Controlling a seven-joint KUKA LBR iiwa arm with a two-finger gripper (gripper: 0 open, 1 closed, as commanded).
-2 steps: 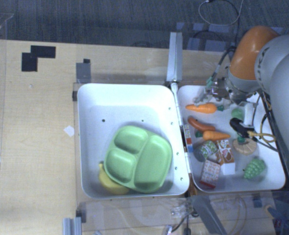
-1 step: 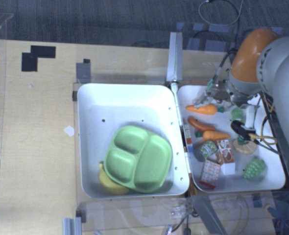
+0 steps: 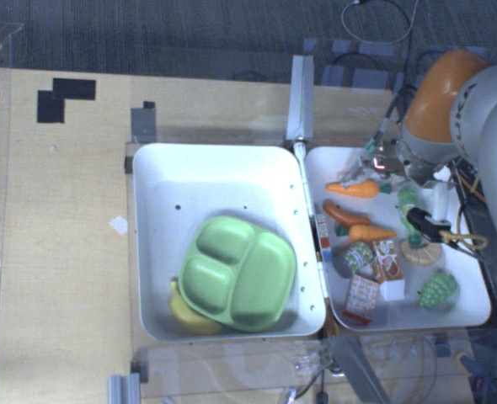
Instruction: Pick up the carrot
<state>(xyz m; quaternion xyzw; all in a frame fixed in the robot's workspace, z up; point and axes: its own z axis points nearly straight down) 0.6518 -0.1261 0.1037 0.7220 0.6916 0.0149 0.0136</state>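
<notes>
An orange carrot [image 3: 355, 189] with a green leafy end lies near the back of the right bin [image 3: 476, 310], pointing left. A second orange carrot-like piece [image 3: 371, 232] lies a little nearer the front, beside a reddish sausage [image 3: 343, 214]. My gripper [image 3: 376, 166] hangs from the orange-banded wrist [image 3: 438, 99] just above and behind the upper carrot's right end. It is very close to that carrot, and contact cannot be judged from this view.
The right bin also holds green grapes [image 3: 438, 290], small food boxes [image 3: 362, 297], a can [image 3: 357, 257], a tan round item [image 3: 423, 252] and a green bottle [image 3: 408, 199]. The left bin [image 3: 156, 192] holds a green divided plate [image 3: 240, 272] over a yellow object [image 3: 188, 314].
</notes>
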